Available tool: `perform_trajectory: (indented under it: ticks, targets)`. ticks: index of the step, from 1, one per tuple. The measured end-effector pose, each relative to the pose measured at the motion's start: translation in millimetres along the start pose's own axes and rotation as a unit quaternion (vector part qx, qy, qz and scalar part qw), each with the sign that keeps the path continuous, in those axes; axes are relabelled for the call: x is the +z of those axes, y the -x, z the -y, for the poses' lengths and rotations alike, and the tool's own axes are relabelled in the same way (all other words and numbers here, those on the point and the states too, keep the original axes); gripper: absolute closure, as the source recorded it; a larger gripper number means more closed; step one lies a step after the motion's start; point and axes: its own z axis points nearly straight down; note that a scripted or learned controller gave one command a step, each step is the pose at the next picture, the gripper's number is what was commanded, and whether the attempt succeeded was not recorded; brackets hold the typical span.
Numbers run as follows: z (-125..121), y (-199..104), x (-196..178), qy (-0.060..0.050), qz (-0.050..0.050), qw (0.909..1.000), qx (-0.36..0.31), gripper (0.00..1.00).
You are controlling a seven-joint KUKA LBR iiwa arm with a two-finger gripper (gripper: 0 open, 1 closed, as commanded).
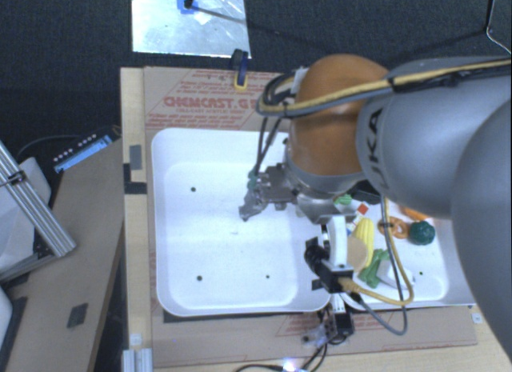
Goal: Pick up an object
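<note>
The gripper (pixel 254 202) is hanging over the left white bin (pixel 184 226), close to its right side; its grey head is blurred and seen from above, so whether it is open or closed cannot be told, and nothing can be seen held in it. Just behind it the orange band (pixel 332 114) of the arm is bulging over the divide between the bins, with the grey arm (pixel 436 154) sweeping in from the right and a yellow cable (pixel 448 74) running along its top. The objects are lying in the right white bin (pixel 436 282) — a yellow corn cob (pixel 362 240) leaning beside a green piece (pixel 374 266), a dark green ball (pixel 422 234) near an orange piece (pixel 416 214), all partly hidden by the arm. Both bins are resting on a cardboard sheet (pixel 200 98) printed in red letters.
</note>
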Motion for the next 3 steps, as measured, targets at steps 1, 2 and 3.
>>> perform_trajectory:
  ticks: [1, 2, 3]
  targets:
    - [-19, -25, -36, 0.001, 0.001, 1.0, 0.003, 0.0]
    - [18, -96, -3, -0.003, 0.001, 1.0, 0.001, 0.0]
    - [15, -92, -16, -0.001, 0.001, 1.0, 0.003, 1.0]
